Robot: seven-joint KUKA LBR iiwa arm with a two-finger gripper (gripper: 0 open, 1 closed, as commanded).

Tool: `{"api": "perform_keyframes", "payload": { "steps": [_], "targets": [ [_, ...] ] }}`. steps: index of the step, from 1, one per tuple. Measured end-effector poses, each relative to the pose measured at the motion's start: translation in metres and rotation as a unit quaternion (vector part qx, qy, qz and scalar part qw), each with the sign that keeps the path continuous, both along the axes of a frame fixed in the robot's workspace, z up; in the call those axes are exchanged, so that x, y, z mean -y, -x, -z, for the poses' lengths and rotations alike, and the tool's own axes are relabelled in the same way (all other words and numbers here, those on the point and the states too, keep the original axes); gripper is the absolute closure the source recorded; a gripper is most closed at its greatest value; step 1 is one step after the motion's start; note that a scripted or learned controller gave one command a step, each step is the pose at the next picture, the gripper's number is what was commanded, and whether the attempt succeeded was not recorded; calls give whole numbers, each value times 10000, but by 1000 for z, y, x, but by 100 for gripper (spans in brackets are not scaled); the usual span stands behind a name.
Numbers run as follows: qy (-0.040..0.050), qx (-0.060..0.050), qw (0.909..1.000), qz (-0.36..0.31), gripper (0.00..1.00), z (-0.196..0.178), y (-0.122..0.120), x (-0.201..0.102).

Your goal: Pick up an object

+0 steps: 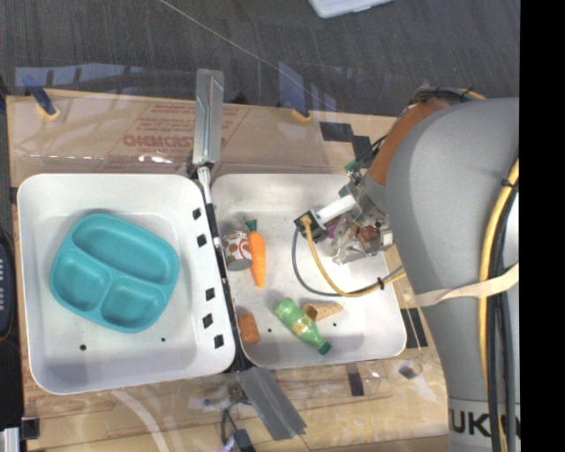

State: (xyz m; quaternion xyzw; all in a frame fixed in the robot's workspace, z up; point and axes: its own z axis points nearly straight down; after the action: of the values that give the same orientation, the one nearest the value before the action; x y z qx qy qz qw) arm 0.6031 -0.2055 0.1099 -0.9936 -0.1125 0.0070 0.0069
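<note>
– Five small things lie in the right bin (pixel 265 184). An orange carrot (pixel 258 256) with a green top lies near the bin's left wall, and a small can (pixel 236 250) is just beside it. A green bottle (pixel 300 325) lies on its side near the front, a tan wedge (pixel 325 311) is just to its right, and a brown piece (pixel 249 328) sits in the front left corner.

– Where is the gripper (pixel 351 237) among them?

– It is over the right half of that bin, well apart from the carrot and above the wedge in the view. None of the five things is seen in it.

– Is it open or closed?

– That cannot be told, because the tip is a jumble of metal, dark parts and wiring. A yellow cable (pixel 311 265) loops out of it over the bin floor.

– And the arm (pixel 459 221) itself?

– Its grey bulk covers the right of the view, and the orange band (pixel 397 141) shows at its upper edge.

– What is in the left bin (pixel 53 353)?

– One teal plate (pixel 113 272) with three compartments lies flat in the left half of the bin.

– What do the bins rest on?

– They rest on a tan worktop (pixel 132 132) with red print under a clear sheet, held by bits of blue tape at the back. A grey metal strip (pixel 208 115) runs back from the joint between the bins, and a second one juts out at the front.

– And beyond the worktop?

– Dark ribbed flooring (pixel 106 35) runs across the top of the view, with something white (pixel 349 7) at the upper edge.
</note>
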Motion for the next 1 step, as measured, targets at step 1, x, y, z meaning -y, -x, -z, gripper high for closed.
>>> {"api": "perform_keyframes", "payload": {
  "steps": [1],
  "targets": [
    [41,57,10000,64,100,20,-39,-85]
  ]
}}
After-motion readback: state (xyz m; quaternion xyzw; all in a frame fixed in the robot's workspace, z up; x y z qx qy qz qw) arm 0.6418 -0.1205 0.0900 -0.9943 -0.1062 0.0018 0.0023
